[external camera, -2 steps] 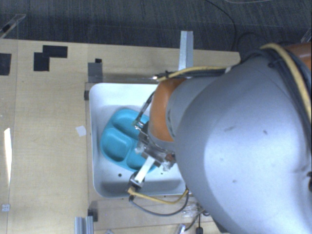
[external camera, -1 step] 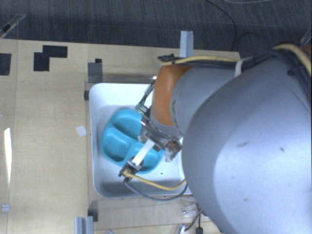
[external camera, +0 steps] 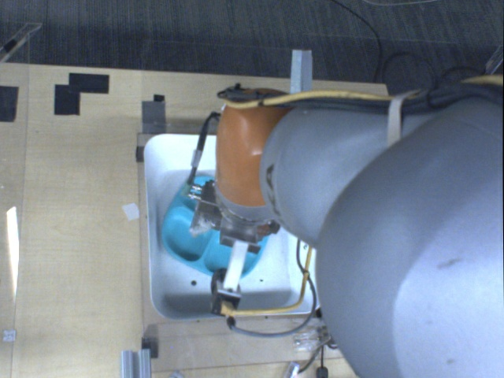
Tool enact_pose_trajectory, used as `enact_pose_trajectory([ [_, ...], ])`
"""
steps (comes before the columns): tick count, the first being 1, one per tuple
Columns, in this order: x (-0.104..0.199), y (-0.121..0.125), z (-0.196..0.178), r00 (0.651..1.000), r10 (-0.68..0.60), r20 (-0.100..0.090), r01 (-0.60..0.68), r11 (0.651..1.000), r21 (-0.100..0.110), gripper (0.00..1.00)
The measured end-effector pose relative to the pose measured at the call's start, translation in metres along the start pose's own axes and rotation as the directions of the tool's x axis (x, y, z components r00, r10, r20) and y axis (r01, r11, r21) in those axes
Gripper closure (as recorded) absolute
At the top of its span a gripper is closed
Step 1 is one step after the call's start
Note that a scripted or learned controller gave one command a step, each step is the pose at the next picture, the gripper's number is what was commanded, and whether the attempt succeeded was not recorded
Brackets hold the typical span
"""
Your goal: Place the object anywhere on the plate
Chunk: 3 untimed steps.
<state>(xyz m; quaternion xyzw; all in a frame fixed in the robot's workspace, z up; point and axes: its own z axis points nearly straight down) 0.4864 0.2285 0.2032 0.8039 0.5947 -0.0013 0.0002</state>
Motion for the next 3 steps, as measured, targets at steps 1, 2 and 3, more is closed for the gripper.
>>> enact_pose_trajectory([
  [1,-0.017,0.047,-0.047,0.99,0.139,0.001,-0.139,0.99,0.001,0.0],
  [2,0.006,-0.002,-0.046,0.874,0.485,0.003,-0.485,0.874,0.001,0.0],
  [3,-0.006,0.068,-0.221,0.735,0.678,-0.005,-0.678,0.735,-0.002,0.0],
])
